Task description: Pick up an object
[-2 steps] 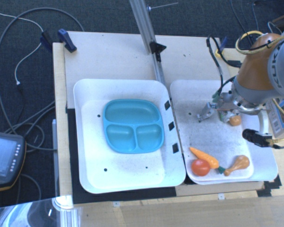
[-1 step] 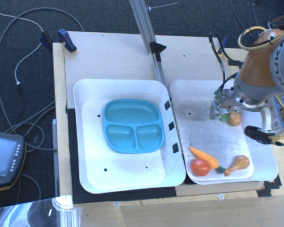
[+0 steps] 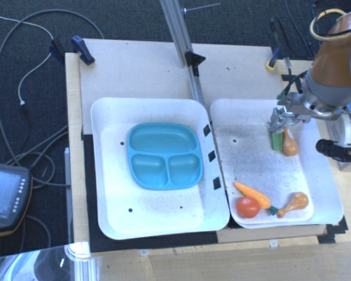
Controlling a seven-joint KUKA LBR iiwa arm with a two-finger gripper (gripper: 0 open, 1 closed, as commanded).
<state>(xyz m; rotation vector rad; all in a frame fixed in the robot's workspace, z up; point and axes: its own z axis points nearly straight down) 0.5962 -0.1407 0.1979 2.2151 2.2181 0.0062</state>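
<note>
Tomato (image 3: 248, 207) touching carrot (image 3: 253, 193)

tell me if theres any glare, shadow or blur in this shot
Camera view: lighting is even and soft, with only faint shadows under the blue tray and the toys; a bright reflection sits at the bottom left corner; the claw and the item beneath it look slightly soft, so its state is unclear.
</note>
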